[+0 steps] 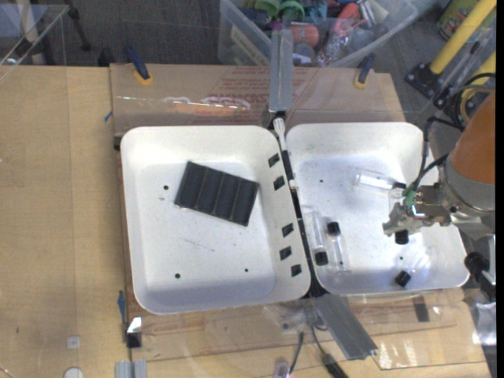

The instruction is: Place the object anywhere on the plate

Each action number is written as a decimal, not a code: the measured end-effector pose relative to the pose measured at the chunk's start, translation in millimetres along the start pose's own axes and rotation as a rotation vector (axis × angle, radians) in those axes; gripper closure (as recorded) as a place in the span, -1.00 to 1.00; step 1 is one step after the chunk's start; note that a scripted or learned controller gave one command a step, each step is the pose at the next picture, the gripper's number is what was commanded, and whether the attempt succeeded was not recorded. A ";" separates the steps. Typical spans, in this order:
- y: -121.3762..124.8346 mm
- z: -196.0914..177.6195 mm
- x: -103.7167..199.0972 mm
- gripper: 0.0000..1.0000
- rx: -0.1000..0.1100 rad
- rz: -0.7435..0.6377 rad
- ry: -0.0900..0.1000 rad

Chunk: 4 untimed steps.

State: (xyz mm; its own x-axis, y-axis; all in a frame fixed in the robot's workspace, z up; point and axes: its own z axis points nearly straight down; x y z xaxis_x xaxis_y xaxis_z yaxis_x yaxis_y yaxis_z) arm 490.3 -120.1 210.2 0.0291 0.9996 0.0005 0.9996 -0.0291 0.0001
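No text, label, brand, number or sign can be read anywhere in the camera view. Faint reddish marks are seen on the brown cardboard sheet (236, 93) behind the two bins, under a strip of clear tape, but they are too blurred to be made out as letters. The coloured items heaped in the clear storage tub (315, 14) at the top are too small and too soft for any printing to be told. Nothing legible is carried by the dark ribbed plate (216, 194) in the left bin.
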 end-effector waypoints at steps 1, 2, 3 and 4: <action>-11.7 -40.5 29.1 1.00 0.002 0.164 -0.001; -11.7 -40.5 29.2 -1.00 0.002 0.164 -0.001; -11.2 -49.7 29.3 1.00 0.002 0.162 -0.002; -11.2 -49.7 29.4 -1.00 0.003 0.162 -0.002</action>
State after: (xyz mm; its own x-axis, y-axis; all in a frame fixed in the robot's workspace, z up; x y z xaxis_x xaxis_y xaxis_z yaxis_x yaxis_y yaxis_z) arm 480.0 -90.4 259.9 0.1902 0.9817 -0.0017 0.9817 -0.1902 -0.0023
